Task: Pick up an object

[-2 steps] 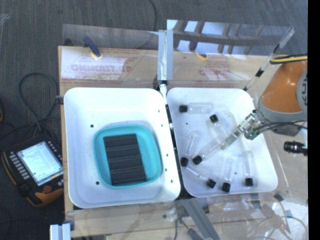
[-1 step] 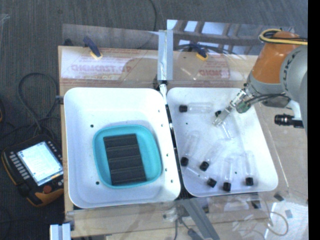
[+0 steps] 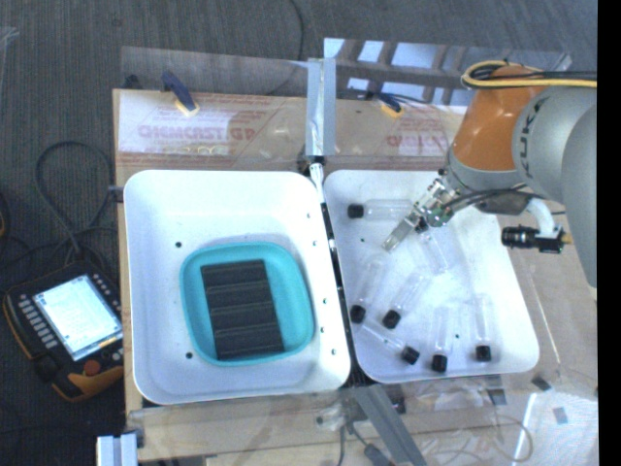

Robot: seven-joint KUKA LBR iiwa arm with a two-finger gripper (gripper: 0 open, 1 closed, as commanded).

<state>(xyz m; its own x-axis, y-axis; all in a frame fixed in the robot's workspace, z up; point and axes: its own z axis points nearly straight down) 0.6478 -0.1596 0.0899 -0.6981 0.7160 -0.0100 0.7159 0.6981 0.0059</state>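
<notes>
Clear tubes (image 3: pixel 403 300), black caps, scattered in right bin (image 3: pixel 514 289) | claw (image 3: pixel 406 226) grip: cannot tell

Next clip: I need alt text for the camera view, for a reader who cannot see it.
A grey and orange robot arm reaches from the right, its gripper hanging over the right bin, where clear black-capped tubes lie scattered. The left bin holds a teal tray with a black ridged insert.
</notes>
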